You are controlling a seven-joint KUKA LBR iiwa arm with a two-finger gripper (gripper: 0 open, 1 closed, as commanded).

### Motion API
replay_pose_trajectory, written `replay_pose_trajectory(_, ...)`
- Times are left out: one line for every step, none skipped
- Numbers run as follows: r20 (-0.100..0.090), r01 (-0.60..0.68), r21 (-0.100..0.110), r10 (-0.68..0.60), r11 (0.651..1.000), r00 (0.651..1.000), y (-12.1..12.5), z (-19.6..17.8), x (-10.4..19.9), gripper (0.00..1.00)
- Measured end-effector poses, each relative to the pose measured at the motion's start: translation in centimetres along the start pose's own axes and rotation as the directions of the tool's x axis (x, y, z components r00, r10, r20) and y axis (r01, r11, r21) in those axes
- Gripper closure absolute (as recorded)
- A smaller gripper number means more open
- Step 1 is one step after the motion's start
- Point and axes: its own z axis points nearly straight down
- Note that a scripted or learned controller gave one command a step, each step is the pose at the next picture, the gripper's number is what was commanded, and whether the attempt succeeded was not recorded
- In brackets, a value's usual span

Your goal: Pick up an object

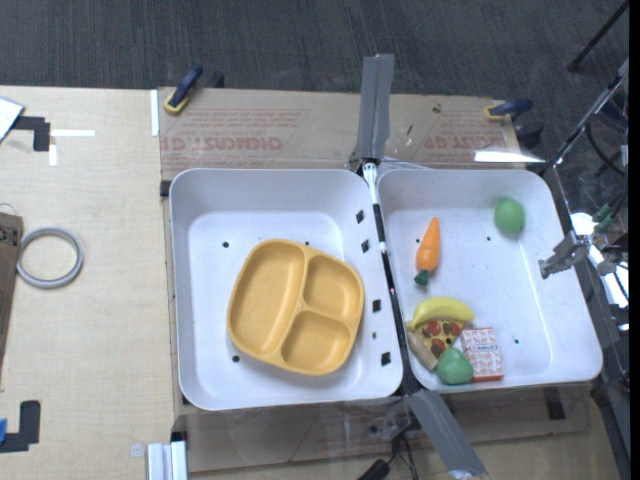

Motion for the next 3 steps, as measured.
replay_pose_trajectory(0.001, 0.238, 0.0, -0.238, 0.971, 0.971, 0.9, 7.0, 9.2, 0.0)
replay_pose_trajectory(0.0, 0.308, -0.001, -0.308, 0.951, 0.951, 1.7, 17.3, 8.0, 0.0)
replay_pose_trajectory(-0.003, 0.304, 0.006, -0.304, 0.953, 0.953, 1.6, 16.8, 7.9, 1.0)
